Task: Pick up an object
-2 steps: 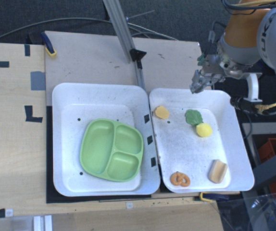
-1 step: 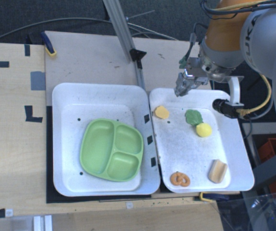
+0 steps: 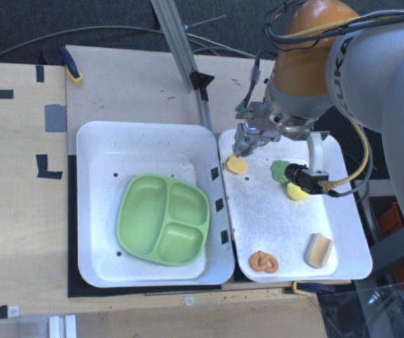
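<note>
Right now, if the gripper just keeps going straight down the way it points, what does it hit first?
Most likely the small yellow piece, lying just below the gripper near the right bin's left wall. Depth is hard to judge from this slanted view, so it may land on bin floor just beside it.

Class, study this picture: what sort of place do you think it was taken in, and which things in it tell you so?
Probably a robotics lab or test bench. A grey industrial arm with a gripper reaches over two white bins on a bench, and the bins hold toy-like items, such as a green divided plate and a small pretzel.
</note>
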`<action>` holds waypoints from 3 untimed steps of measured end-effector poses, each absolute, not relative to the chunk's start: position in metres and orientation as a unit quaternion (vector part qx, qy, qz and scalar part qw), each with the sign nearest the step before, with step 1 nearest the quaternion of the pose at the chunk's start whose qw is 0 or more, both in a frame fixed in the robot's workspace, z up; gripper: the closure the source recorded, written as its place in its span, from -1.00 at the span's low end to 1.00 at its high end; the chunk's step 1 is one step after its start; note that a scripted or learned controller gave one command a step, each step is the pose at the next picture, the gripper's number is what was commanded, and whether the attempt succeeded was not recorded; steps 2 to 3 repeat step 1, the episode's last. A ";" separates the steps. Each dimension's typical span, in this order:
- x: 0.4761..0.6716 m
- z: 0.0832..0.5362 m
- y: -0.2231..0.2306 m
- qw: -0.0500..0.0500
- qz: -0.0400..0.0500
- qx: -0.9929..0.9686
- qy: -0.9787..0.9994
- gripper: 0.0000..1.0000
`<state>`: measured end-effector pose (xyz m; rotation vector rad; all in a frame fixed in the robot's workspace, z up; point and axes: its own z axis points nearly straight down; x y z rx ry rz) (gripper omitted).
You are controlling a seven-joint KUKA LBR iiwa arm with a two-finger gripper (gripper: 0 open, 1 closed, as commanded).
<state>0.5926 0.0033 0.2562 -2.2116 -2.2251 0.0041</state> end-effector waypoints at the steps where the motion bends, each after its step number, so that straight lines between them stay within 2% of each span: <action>1: 0.581 0.256 0.058 0.002 0.001 -0.704 -0.710 1.00; 3: 0.581 0.256 0.058 0.002 0.001 -0.704 -0.710 1.00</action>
